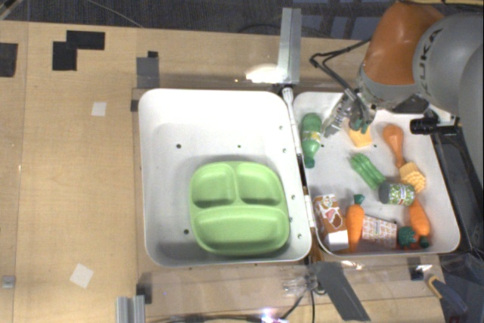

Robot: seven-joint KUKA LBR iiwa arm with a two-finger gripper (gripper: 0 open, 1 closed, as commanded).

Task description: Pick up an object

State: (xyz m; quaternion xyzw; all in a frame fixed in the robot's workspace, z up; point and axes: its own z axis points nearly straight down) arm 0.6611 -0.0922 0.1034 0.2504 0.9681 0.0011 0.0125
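Observation:
The right bin (446,185) holds several toy foods. A green bottle (310,134) lies by its left wall, and a yellow-orange piece (361,137) sits near the back. A drumstick (394,141), a green pod (367,170), corn (413,178), a small can (398,194) and a carrot (355,222) are also inside. My gripper (349,117) hangs low over the bin's back left part, between the bottle and the yellow-orange piece and just above that piece. I see nothing lifted off the bin floor.
In the left bin (162,163) a green divided plate (238,206) lies toward the front. A snack box (327,212), a red packet (378,229), a second carrot (418,219) and broccoli (408,237) crowd the right bin's front. A metal post (290,49) stands behind the bins.

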